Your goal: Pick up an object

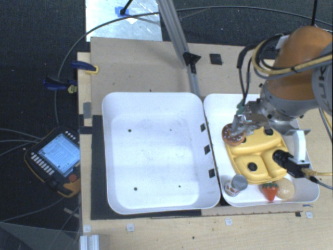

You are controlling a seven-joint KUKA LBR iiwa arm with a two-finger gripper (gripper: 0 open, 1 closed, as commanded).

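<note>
gripper (237,129) low over brown donut (230,135) beside yellow toy (258,155), jaws unclear, can't tell; I'd centre on donut before closing.

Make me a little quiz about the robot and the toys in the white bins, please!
1. True or false: the big yellow plastic tray lies in the right white bin.
2. Which toy sits beside the small red strawberry? A) pale round ball B) blue car
3. Fill in: the robot's hand hovers over the brown frosted ____.

Key: 1 true; 2 A; 3 doughnut.
</note>
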